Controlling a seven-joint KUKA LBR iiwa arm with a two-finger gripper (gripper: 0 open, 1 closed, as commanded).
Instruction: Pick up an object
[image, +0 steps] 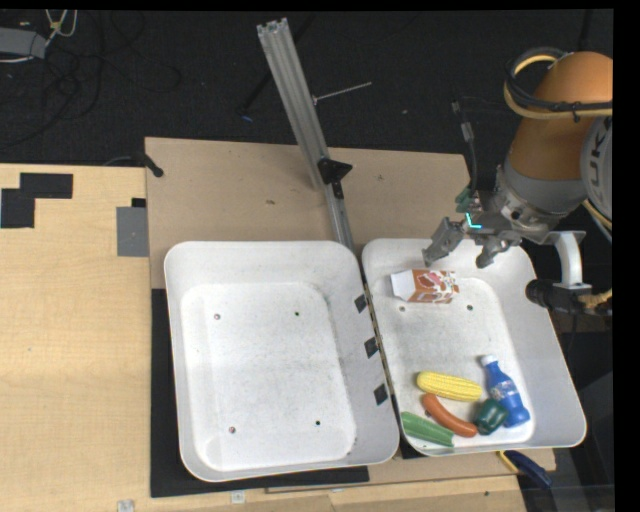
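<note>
Even overhead light falls brightly on the two white bins (262, 268), which look slightly washed out. The background beyond the worktop (70, 300) stays dark. Shadows are soft and short. Focus is mildly soft and grainy throughout.

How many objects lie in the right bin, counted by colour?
Yellow: 1, the corn
Blue: 1, the bottle
Orange-red: 1, the sausage
Light green: 1, the long piece
Dark green: 1, the small piece
White and red: 1, the packet
Total: 6
</note>
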